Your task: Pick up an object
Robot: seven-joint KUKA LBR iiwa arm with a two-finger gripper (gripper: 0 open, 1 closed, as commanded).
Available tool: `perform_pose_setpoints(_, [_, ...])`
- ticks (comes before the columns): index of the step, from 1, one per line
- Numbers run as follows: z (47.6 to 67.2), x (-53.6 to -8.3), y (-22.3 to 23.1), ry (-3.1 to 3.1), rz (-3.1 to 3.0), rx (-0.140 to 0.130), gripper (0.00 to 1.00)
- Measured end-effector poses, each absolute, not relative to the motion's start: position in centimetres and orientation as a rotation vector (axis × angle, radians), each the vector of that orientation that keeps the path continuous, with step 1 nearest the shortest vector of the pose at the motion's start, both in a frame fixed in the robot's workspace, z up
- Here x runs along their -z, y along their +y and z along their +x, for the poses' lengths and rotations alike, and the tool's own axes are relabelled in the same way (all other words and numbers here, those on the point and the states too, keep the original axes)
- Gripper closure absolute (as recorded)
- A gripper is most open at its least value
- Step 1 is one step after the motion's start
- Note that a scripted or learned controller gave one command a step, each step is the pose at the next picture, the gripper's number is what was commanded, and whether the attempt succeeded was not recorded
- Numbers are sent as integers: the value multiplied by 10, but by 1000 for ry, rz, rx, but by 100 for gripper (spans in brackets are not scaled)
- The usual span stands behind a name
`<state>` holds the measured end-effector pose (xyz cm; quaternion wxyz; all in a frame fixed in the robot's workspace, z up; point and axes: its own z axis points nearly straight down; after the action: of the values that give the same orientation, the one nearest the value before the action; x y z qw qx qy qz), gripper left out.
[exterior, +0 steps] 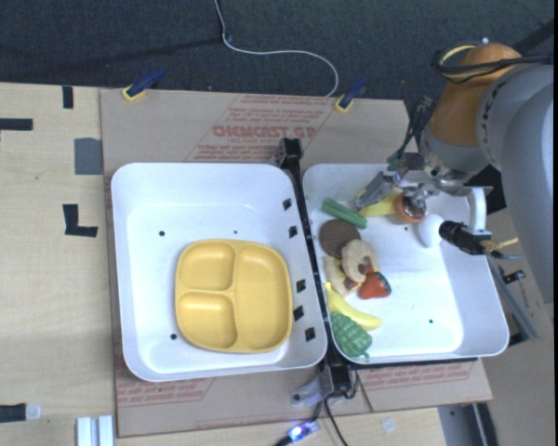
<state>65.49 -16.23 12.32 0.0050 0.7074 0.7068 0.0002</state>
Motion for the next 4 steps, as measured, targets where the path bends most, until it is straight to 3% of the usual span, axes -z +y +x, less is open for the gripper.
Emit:
perform_pose_setpoints(1, [653,-128,-162,2220,2217,11,100])
perform_pose_setpoints(3, [655,-219,-163,2223,2219,0,100])
perform_pose_setpoints(4, [620,-217,-121,2230,2222,6,100])
